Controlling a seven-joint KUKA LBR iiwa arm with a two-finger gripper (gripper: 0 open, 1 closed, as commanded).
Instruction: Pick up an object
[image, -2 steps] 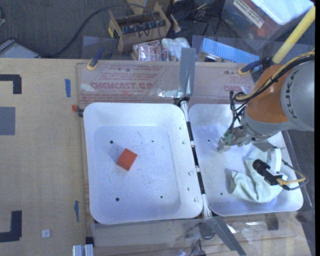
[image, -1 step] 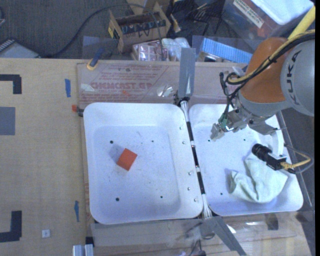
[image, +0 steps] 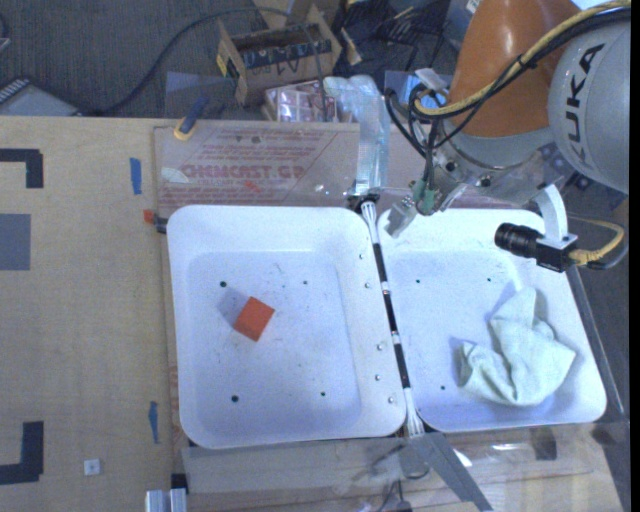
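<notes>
- Pale wooden bench (image: 80, 330) is lying under two shallow white plastic bins set side by side, with a clutter of cables and cardboard sitting beyond its far edge.
- The two-finger gripper (image: 402, 215) is hanging over the far end of the seam between the bins, near the right bin's far left corner; whether it is open or closed cannot be told from this view, and nothing is showing in its grasp.
- The grey arm with its orange band (image: 510, 70) is reaching in from the upper right, with yellow and black cables running along it.
- A small black cylindrical camera (image: 528, 243) is sticking out over the right bin's far side.
- The right white bin (image: 450, 300) is holding a crumpled pale cloth (image: 515, 350) in its near right part, well apart from the gripper.
- The left white bin (image: 300, 250) is holding a small orange block (image: 254, 318), left of centre on the bin floor, well apart from the gripper.
- A clear plastic sheet with red lettering (image: 255, 170) is lying behind the left bin.
</notes>
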